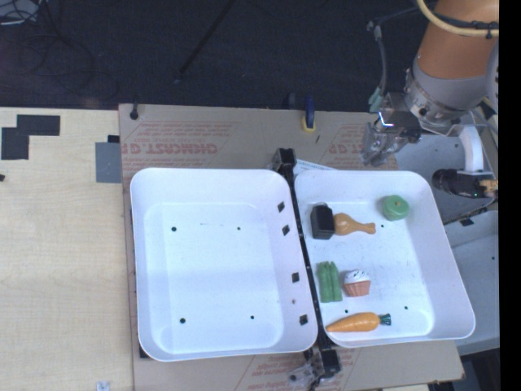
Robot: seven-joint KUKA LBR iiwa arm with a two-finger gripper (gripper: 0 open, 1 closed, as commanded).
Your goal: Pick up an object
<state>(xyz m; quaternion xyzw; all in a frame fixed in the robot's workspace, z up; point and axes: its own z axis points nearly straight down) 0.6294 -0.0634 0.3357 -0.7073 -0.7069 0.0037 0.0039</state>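
The right bin (444, 243) is holding a black block (321, 221), a tan drumstick (352, 225), a green disc (396, 208), a green bar (329, 282), a cupcake (356, 283) and a carrot (356, 322) near its front edge. The left bin (155, 259) is sitting beside it. The gripper (381, 143) is hovering beyond the right bin's far edge; whether its jaws are released or clenched cannot be told.

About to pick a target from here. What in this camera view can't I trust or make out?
- Claw: small and blurred against the cardboard beyond the right bin; finger opening unreadable.
- Arm above the orange band: cut off by the top edge.
- Black block: too dark to show shape; contact with the tan drumstick unclear.
- Cupcake: details too small.
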